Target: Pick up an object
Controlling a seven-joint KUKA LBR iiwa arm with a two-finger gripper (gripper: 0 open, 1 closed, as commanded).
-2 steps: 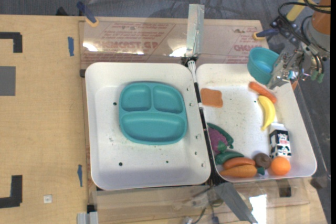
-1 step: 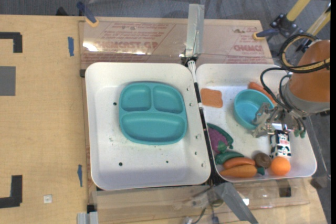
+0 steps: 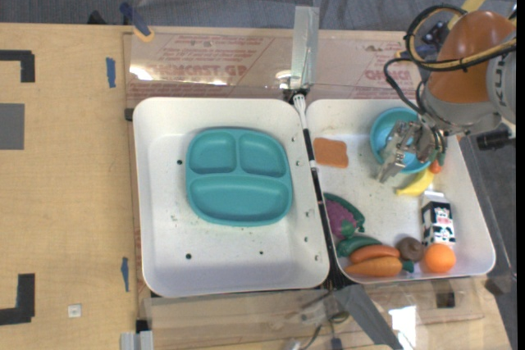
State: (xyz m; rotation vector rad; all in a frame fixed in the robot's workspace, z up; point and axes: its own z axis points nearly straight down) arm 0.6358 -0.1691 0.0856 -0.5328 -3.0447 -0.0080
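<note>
My gripper hangs low in the right bin, at the front edge of a blue bowl and just left of a yellow banana. Its metal fingers point down and left with a gap between them, and nothing sits in that gap. Other items in this bin: an orange sponge-like block, a purple and green toy vegetable, a carrot, a brown piece, an orange fruit and a small black-and-white carton.
The left bin holds a teal divided plate. A metal divider runs between the two bins. A clear plastic sheet stands behind them. Cables loop off the arm's wrist above the right bin.
</note>
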